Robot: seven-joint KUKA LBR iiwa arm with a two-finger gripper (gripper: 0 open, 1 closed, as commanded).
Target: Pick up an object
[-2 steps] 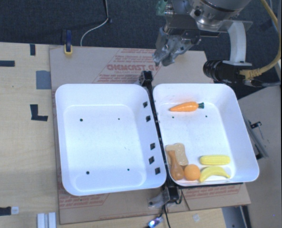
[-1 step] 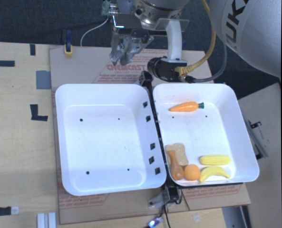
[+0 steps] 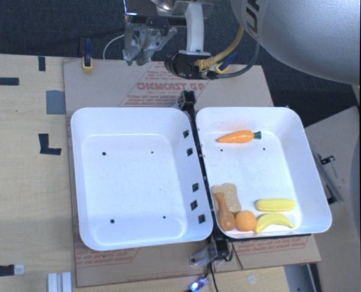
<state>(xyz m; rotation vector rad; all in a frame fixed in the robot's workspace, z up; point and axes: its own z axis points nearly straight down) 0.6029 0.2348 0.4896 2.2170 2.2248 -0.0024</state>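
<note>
My gripper (image 3: 140,52) hangs high beyond the far edge of the left bin (image 3: 83,163), over the cardboard sheet, open with nothing between its fingers. The right bin (image 3: 307,163) holds the objects. An orange carrot (image 3: 238,137) with a green tip lies near its far side. At its near edge lie a tan bread-like piece (image 3: 227,196), a brown piece (image 3: 223,216), a small orange ball (image 3: 246,221), a yellow corn cob (image 3: 274,205) and a yellow banana (image 3: 275,223). All of them lie well away from the gripper.
Both bins rest on a cardboard sheet (image 3: 168,90) with red print. A row of black clips (image 3: 196,181) runs along the divide between the bins. A yellow and blue clamp (image 3: 87,56) sits at the sheet's far left corner.
</note>
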